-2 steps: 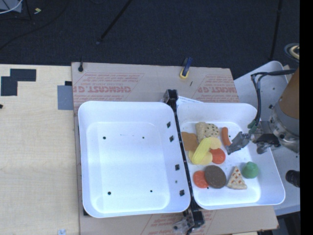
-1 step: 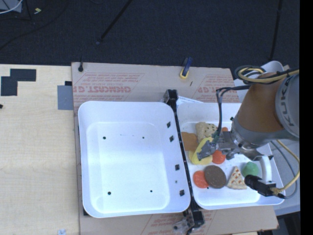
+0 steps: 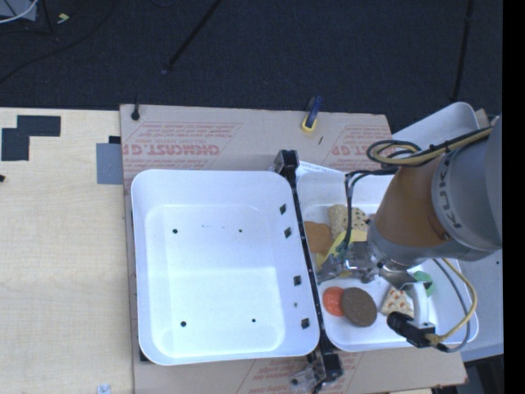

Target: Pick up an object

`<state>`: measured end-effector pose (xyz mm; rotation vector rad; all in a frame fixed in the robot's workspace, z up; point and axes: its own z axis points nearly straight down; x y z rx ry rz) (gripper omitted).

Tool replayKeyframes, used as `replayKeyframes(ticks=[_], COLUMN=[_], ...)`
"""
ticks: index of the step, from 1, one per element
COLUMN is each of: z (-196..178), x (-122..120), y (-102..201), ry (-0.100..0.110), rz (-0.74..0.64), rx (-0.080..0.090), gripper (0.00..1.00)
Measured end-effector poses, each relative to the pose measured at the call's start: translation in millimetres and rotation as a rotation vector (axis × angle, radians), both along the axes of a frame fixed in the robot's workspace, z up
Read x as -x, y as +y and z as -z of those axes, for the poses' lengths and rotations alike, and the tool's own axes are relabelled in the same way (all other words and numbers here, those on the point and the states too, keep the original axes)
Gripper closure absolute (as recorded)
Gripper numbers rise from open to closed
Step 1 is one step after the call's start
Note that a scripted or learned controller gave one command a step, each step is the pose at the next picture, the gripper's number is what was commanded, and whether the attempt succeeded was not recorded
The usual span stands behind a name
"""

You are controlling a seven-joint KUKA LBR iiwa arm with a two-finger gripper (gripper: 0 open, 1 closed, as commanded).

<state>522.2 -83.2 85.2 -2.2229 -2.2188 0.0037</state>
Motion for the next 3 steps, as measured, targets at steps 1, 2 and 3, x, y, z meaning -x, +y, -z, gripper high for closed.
replayKeyframes(ticks=[1, 2, 3], z=[-2.7, -12.2, -108.4], x=[-63.7, -60.3, -72.5], y=[0.4, -2.0, 38.7], ry=[-0.004, 0.003, -0.009], rz=[-0.003, 0.006, -0.006], rx=[-0.001, -0.003, -0.003], gripper=[0.0, 1.0, 1.0])
